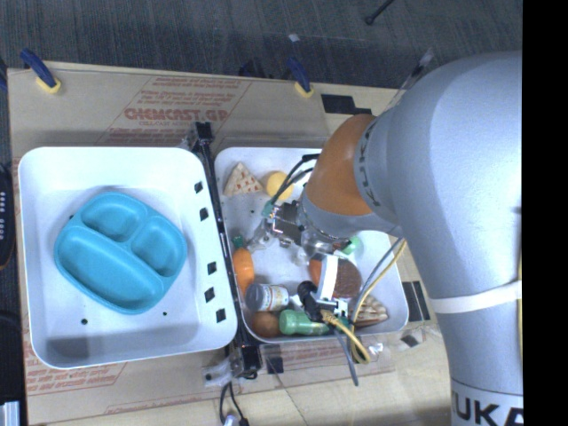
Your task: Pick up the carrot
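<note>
Since the grey arm with the orange band reached in from three o'clock and covered its own wrist from above, whether the jaws were parted or closed could not be told, and nothing was seen held between them. They hung low over the middle of the right-hand shallow white bin, a sensible station, since that bin held all the toy food.

The short orange carrot lay toward seven o'clock from the jaws, near them but apart, stretched lengthwise along the bin's nine-o'clock wall. That placing looked awkward. With the wall tight on one side, a grip would likely need to close along the wall, and the pick looked not yet made. At about five o'clock from the carrot's lower end, a small grey cylindrical can lay on its side, close enough to get nudged.

Further toward six o'clock, a brown rounded piece and a green rounded plastic piece sat in the bin's near corner. At four o'clock from the jaws lay a dark brown round disc, and beyond it a tan wedge like a pizza slice. A pale tan triangular wedge rested at eleven o'clock, with a yellow rounded piece at twelve.

Well apart at nine o'clock, the left-hand white bin carried a light blue divided plastic plate. Both bins sat side by side on the cardboard-covered tabletop.
</note>
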`<state>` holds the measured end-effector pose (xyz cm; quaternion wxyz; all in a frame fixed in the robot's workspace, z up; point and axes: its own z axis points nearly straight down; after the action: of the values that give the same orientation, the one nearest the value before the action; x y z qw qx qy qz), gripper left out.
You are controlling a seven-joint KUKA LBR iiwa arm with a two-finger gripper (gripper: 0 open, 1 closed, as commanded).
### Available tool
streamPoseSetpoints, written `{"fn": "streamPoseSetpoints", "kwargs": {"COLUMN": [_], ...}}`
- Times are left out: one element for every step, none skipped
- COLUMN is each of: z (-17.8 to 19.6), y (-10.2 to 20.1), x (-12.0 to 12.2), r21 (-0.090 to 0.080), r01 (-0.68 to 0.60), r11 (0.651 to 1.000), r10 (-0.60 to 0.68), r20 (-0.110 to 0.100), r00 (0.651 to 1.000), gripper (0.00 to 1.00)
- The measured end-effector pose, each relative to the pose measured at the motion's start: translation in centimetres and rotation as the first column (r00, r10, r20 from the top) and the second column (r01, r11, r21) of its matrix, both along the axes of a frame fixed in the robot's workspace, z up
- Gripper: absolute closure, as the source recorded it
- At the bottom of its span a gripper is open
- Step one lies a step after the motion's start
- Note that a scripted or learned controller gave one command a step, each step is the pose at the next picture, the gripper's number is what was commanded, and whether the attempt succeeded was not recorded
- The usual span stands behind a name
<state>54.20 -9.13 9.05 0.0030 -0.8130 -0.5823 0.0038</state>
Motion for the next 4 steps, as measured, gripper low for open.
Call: {"fn": "streamPoseSetpoints", "kwargs": {"z": [0.0,10.3,10.0,10.0], "y": [-0.4,2.4,4.3,4.0], "x": [-2.8,1.8,-6.0,-0.7], "r21": [0.000,0.004,-0.005,-0.001], "r01": [0.331,0.534,0.575,0.632], "r11": [0.944,0.845,0.818,0.775], "r10": [-0.331,-0.534,-0.575,-0.632], "r20": [-0.004,0.003,-0.004,-0.001], "r00": [0.944,0.845,0.818,0.775], "gripper": [0.00,0.00,0.00,0.00]}}
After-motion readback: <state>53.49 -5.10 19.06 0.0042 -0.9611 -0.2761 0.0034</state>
